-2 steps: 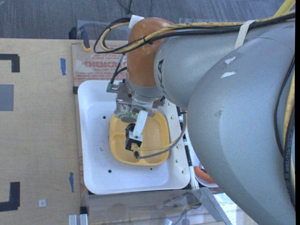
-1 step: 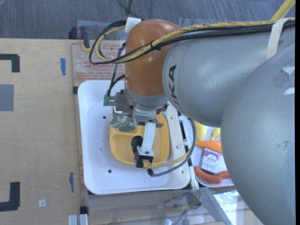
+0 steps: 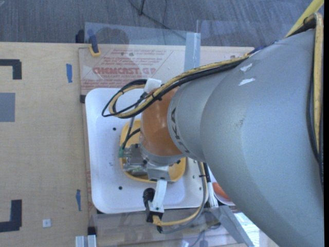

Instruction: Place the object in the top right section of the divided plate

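Observation:
My grey arm with its orange band reaches in from the right and hangs over the left white bin. Its wrist covers most of a yellow divided plate, of which only the left rim and a lower right edge show. The gripper points down at the plate, seen from behind the wrist. The plate's sections and anything in them are hidden under the arm.
An orange-red object peeks out under the arm at the right, in the second bin. Black and yellow cables loop over the bin's upper part. A clear plastic sheet stands behind the bin. Wooden bench lies to the left.

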`<state>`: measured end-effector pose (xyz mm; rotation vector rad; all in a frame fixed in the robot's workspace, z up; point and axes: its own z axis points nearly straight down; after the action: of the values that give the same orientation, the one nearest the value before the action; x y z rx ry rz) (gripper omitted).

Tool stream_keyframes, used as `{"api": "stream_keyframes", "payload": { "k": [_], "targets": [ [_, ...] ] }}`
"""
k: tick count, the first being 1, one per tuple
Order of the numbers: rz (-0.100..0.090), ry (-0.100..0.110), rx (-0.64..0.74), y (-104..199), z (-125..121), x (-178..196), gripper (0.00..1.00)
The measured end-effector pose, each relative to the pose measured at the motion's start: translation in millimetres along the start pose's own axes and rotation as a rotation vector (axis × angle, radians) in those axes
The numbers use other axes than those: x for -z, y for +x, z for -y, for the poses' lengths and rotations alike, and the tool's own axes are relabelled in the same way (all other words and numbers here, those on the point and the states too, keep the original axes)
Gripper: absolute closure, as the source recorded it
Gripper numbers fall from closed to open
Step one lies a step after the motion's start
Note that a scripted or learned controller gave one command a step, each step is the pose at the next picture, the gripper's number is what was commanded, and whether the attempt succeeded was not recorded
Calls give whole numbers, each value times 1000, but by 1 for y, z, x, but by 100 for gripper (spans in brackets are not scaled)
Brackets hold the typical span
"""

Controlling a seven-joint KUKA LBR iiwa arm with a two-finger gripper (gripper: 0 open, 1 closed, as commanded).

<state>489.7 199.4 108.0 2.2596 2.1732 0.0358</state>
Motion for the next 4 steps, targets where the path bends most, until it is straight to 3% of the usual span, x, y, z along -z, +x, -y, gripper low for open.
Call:
{"api": "stream_keyframes", "payload": {
  "k": [1,2,3,4],
  "targets": [
    [12,21,57,-47,-73,91,100],
    [7,5,239,-84,-91,5,100],
    [0,5,302,-90,-154,-7,100],
    [0,76,-199,-77,-173,-7,100]
  ]
}}
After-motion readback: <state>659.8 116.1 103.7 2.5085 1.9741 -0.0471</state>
